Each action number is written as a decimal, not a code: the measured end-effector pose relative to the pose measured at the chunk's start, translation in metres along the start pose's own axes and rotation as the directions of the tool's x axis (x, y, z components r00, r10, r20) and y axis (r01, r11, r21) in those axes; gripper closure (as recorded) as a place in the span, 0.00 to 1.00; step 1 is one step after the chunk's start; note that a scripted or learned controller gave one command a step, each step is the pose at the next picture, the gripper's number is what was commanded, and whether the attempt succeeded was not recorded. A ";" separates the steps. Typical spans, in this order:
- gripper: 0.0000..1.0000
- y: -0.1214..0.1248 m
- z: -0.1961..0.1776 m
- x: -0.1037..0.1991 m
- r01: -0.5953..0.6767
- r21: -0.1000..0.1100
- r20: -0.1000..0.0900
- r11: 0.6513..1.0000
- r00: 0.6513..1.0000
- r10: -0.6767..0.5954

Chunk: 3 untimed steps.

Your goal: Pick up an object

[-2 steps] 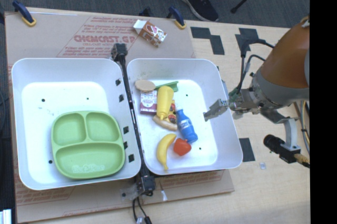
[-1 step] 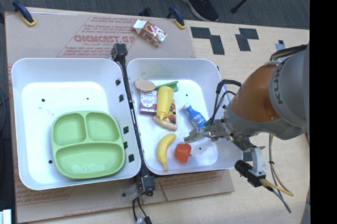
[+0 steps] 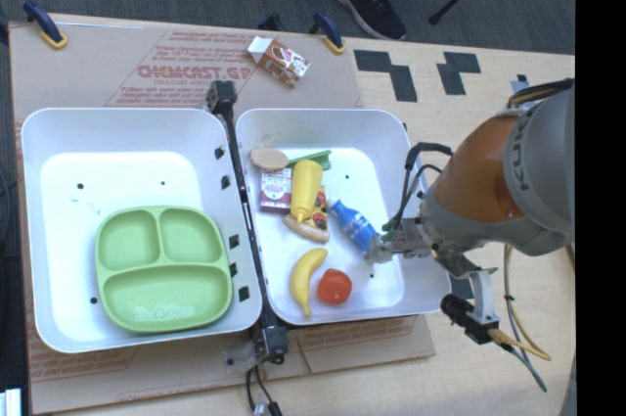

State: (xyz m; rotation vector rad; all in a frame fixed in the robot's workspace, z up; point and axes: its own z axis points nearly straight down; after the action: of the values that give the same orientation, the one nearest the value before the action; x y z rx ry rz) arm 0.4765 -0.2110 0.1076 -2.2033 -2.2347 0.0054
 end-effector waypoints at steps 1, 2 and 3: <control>1.00 0.000 -0.121 -0.001 -0.009 -0.007 0.002 1.000 1.000 0.009; 1.00 0.000 -0.152 -0.001 -0.008 -0.007 0.002 1.000 1.000 0.008; 1.00 0.004 -0.137 0.007 -0.007 -0.002 0.000 1.000 1.000 0.007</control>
State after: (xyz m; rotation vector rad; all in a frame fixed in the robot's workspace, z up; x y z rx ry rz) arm 0.4815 -0.2038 0.2447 -2.2115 -2.2283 0.0026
